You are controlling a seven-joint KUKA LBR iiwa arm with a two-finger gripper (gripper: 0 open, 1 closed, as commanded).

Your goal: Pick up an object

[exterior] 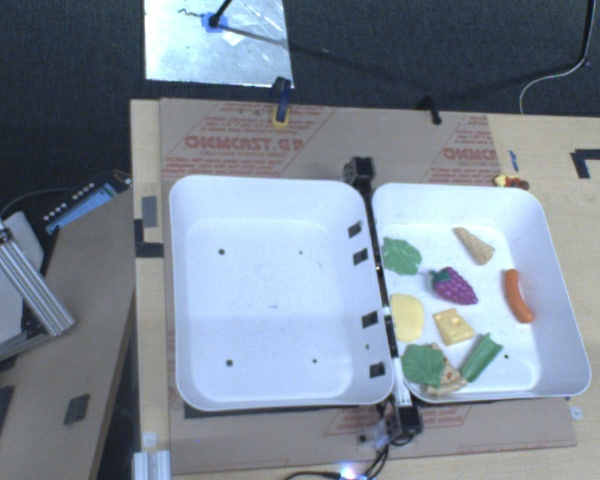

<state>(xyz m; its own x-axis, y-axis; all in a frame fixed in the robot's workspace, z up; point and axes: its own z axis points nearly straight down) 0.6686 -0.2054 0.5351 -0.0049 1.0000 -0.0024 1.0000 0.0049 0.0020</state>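
Toy food fills my right-hand bin (pixel 555 298): a purple grape bunch (pixel 454 286) sits near the middle, ringed by a green lettuce leaf (pixel 401 257) toward the divider, a tan bread wedge (pixel 473 245) toward the far wall, an orange sausage (pixel 518 295) by the right wall, a yellow cheese cube (pixel 453 326) just beside the grapes, a pale yellow piece (pixel 407 316) near the divider, and a green pod (pixel 479 358) beside a second leafy green piece (pixel 424 364) at the near wall. The pieces lie mostly apart, which I judge leaves room to close around any one of them; the sausage and the bread wedge stand clearest of their neighbours. The left bin (pixel 270 298) adjoins it, the two clipped edge to edge on the cardboard-covered surface (pixel 400 133), likely so neither slides. Of my tool's state I cannot tell anything here. Nothing is lifted yet.
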